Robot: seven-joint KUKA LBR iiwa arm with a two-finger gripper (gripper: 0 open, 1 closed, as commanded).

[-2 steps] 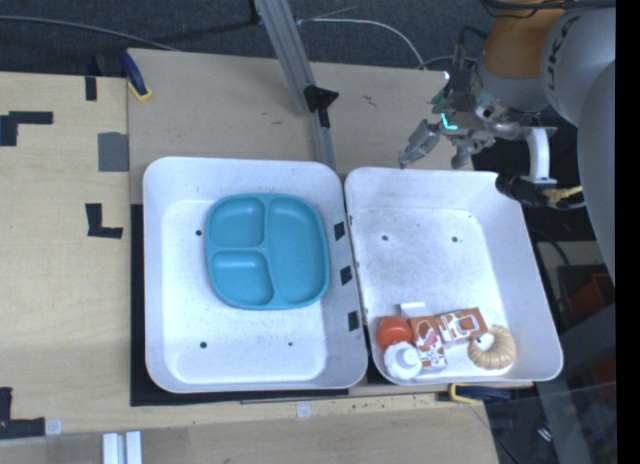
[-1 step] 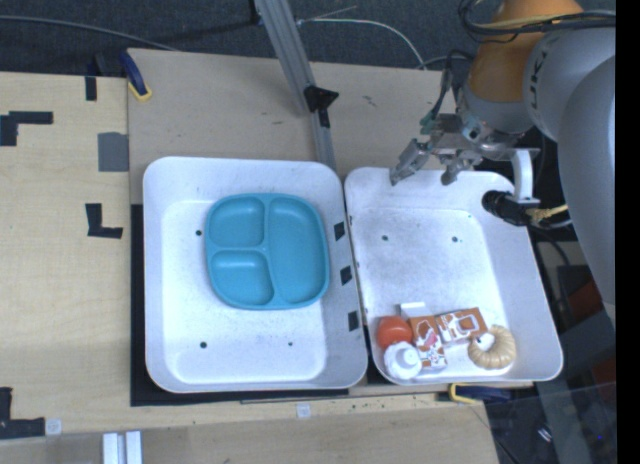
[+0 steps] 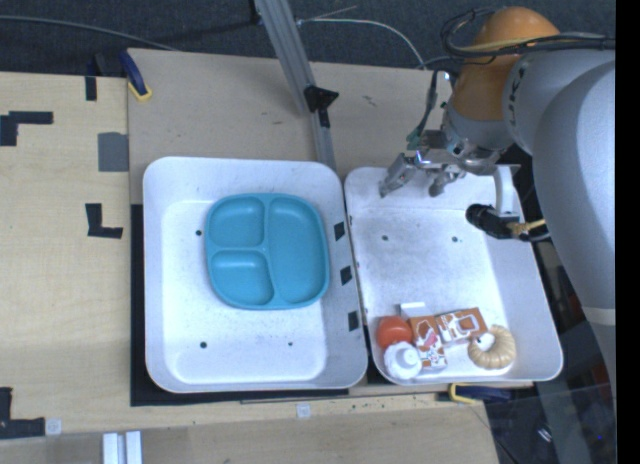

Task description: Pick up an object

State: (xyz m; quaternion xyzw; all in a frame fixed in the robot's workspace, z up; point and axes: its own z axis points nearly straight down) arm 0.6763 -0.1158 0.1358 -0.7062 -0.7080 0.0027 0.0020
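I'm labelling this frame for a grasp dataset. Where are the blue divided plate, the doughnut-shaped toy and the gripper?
blue divided plate (image 3: 267, 251): camera view, on the ridge where its three compartments meet.
doughnut-shaped toy (image 3: 493, 348): camera view, on its tan ring.
gripper (image 3: 412, 182): camera view, midway between its fingertips.

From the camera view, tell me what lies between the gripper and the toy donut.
Bare white bin floor separates the gripper from the donut.

Fixed overhead camera, slanted down, both white bins (image 3: 160, 282) framed
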